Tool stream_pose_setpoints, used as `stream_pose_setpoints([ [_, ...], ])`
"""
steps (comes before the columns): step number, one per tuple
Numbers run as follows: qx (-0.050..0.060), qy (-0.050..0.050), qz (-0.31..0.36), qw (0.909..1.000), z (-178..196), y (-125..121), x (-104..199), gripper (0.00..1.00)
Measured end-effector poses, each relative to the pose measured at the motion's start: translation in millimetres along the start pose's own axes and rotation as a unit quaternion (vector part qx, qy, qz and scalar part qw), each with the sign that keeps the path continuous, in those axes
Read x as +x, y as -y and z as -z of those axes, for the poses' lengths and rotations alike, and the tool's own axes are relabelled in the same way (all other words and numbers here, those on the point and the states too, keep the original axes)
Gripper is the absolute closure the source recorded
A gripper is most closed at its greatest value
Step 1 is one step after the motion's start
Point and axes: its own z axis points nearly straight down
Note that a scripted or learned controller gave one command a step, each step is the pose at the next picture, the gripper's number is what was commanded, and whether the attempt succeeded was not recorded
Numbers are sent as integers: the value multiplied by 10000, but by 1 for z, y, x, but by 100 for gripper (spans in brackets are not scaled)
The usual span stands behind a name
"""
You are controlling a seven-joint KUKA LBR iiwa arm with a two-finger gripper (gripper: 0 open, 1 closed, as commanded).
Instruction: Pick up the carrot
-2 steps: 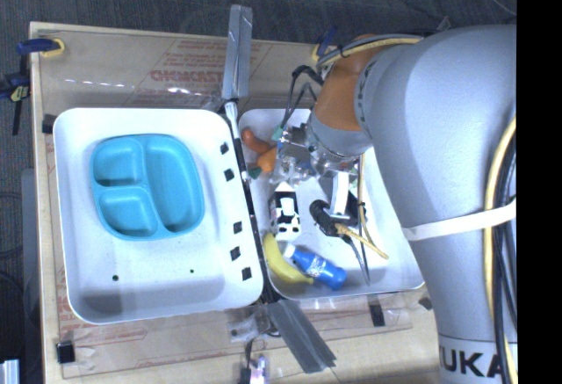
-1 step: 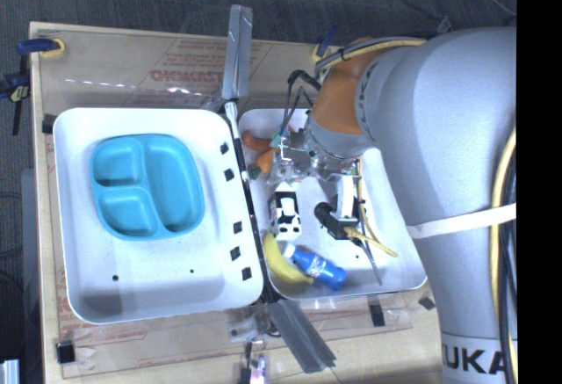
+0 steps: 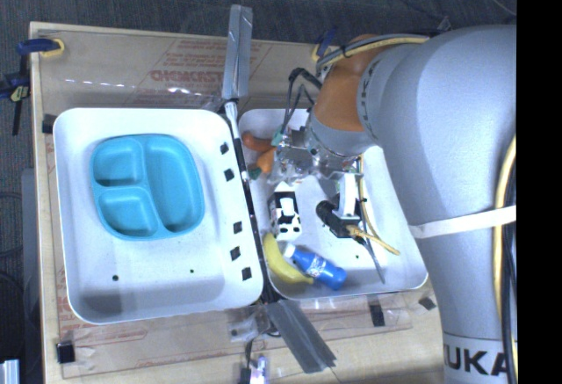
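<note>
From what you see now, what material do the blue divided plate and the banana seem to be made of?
The blue plate looks like moulded plastic: one even colour, smooth matte surface, soft rounded dividers. The banana is probably a plastic toy, with a smooth, even yellow skin, though from this distance real fruit cannot be excluded.

arm: reaching from right | pincer [image 3: 283,164]: low, state unclear

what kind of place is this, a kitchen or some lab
Most likely a robotics lab bench, not a kitchen: a grey KUKA arm reaches over two white bins, with a blue divided plate and a banana as practice objects.
</note>
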Motion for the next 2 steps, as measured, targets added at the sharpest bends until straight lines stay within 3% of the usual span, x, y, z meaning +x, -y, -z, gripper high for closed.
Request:
stream_pose_setpoints([
  [1, -85, 11, -5, 10000, 94, 25, 90, 100],
  [2, -79, 24, 1101, 9939, 106, 76, 7, 100],
])
